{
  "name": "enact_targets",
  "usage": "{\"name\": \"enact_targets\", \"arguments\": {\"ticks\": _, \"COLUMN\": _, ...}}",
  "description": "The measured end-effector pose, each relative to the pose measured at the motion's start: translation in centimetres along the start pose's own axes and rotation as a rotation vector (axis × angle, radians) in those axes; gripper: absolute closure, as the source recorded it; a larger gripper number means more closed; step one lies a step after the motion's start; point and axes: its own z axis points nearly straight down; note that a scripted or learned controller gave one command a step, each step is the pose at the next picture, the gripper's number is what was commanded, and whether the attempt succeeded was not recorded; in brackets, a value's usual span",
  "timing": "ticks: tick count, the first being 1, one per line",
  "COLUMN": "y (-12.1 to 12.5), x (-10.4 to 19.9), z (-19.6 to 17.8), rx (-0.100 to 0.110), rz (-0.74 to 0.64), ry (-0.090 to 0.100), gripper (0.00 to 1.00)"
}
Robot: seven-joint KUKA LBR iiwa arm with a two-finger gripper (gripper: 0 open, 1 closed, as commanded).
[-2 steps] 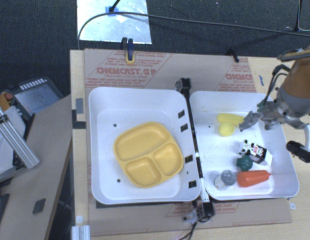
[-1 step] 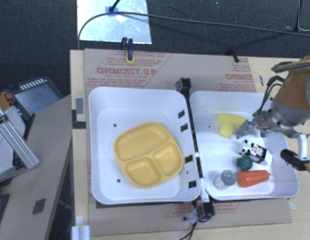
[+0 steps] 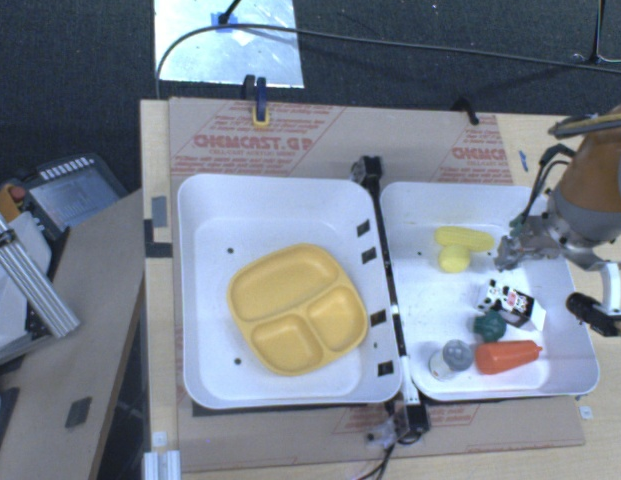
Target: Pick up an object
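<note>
Tool (image 3: 510, 251) state unclear; yellow toy (image 3: 462, 238) just left, apart, right bin (image 3: 430, 298).

Two bins sit side by side on the tabletop (image 3: 155, 298). The left bin (image 3: 205, 218) holds a divided tray (image 3: 295, 308) lying near its middle. In the right bin (image 3: 420, 288), a banana (image 3: 464, 238) lies at the back; in front of it a small carton (image 3: 510, 301), then a carrot (image 3: 508, 356) with a round cup (image 3: 456, 354) just to its left.
</note>
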Motion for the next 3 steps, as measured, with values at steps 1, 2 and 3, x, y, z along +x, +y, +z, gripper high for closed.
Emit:
{"name": "enact_targets", "arguments": {"ticks": 1, "y": -0.8, "x": 0.0, "z": -5.7, "rx": -0.001, "rz": 0.002, "ry": 0.000, "gripper": 1.00}}
{"name": "enact_targets", "arguments": {"ticks": 2, "y": -1.6, "x": 0.0, "z": -11.6, "rx": -0.003, "rz": 0.000, "ry": -0.001, "gripper": 1.00}}
{"name": "enact_targets", "arguments": {"ticks": 3, "y": -1.9, "x": 0.2, "z": -16.1, "rx": -0.003, "rz": -0.001, "ry": 0.000, "gripper": 1.00}}
